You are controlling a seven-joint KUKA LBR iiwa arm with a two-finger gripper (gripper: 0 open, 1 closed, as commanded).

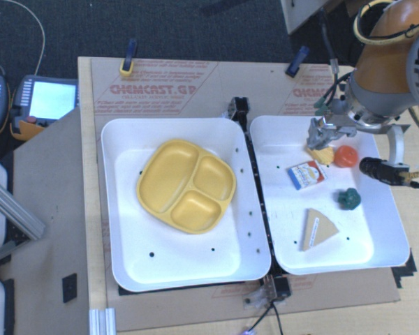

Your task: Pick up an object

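The hand is low in the right bin, near its far edge, right over a small yellow thing. Nobody can tell from here if it is wide or narrow, or if it holds the yellow thing. An orange ball sits just beside that thing. To do well, the hand should come straight down, squeeze only the yellow thing, and lift slowly so the ball is not bumped.

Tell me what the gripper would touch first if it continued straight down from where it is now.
Probably the small yellow object directly under the gripper in the right bin; the height between them is unclear.
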